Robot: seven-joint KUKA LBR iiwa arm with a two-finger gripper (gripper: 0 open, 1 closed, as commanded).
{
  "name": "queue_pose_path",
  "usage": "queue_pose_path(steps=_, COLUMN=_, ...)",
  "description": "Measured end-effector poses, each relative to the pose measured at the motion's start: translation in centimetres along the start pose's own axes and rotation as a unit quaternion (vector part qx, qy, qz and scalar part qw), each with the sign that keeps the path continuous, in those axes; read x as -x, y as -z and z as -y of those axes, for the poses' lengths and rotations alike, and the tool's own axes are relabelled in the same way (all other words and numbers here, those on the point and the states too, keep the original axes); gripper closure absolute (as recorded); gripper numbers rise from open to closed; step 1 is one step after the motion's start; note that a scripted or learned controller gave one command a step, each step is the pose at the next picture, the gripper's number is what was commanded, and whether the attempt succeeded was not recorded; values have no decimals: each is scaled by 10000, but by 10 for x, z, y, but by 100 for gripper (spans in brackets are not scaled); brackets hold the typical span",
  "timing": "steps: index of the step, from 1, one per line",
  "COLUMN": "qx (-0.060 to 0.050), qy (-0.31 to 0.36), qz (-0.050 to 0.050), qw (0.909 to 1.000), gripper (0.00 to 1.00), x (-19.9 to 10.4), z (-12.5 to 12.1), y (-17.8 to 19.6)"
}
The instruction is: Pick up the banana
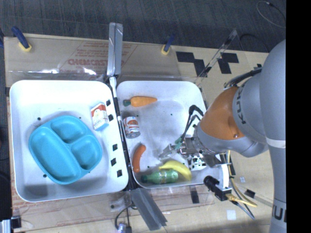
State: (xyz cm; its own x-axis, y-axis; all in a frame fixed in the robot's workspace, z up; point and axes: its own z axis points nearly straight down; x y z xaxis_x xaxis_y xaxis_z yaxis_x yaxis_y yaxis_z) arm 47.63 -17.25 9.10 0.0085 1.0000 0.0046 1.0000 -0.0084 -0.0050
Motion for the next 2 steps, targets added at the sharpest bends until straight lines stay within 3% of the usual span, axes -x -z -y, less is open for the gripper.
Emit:
queue_pose_path(steps=1, qx=-4, qy=1950, qz=3, qw=9808, gripper=0, x=11, z=0, y=0)
queue_pose_path(steps=2, qx=5, qy=165, qz=8, qw=9999, gripper=0, x=-13, z=0, y=0)
